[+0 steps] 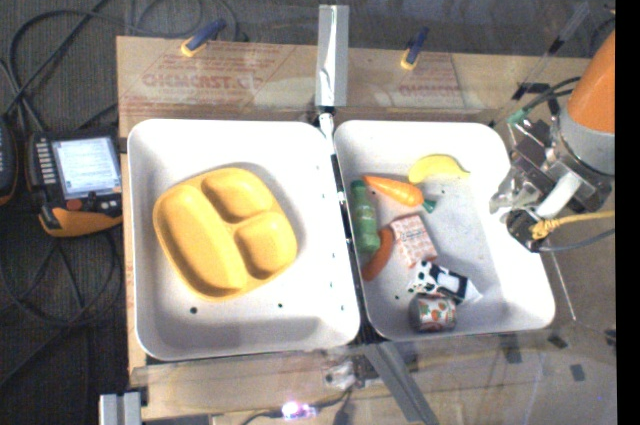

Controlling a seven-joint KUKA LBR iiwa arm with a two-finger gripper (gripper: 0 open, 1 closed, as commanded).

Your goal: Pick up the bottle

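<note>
Grey carpet under table; green bottle (363, 215) lies lengthwise at right bin (520, 308) left wall, touching carrot (393, 189). Judged light, rigid, slippery; mid-body grasp advised. Tool (525, 198) at bin's right rim, finger state cannot be told

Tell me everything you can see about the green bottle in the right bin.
The green bottle is small and slim, seemingly plastic, with a paler label band on its body. It lies on its side along the left wall of the right bin, its length running away from the camera. Its nearer end meets a reddish-orange item, and the carrot lies just beside its farther end. The gripper is apart from it, at the bin's right edge.
</note>
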